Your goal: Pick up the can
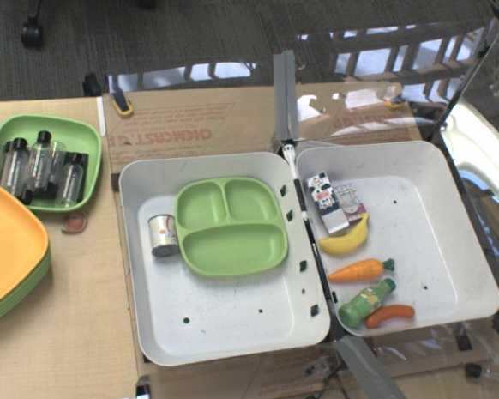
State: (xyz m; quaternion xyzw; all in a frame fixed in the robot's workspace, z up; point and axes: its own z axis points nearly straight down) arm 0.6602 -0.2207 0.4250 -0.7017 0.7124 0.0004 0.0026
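The can (163, 235) is a small silver tin with a pale label. It lies on its side in the left bin (234, 325), close to the bin's left wall. Its right end touches the left edge of a green divided plate (232, 225) that sits in the back half of the same bin.
The right bin (434, 249) holds a milk carton (325, 203), a banana (344, 238), a carrot (363, 270), a green bottle (365, 303) and a red pepper (389, 315), all along its left side. Left of the bins stand a green tray of bottles (44, 163) and stacked orange plates (8, 252).
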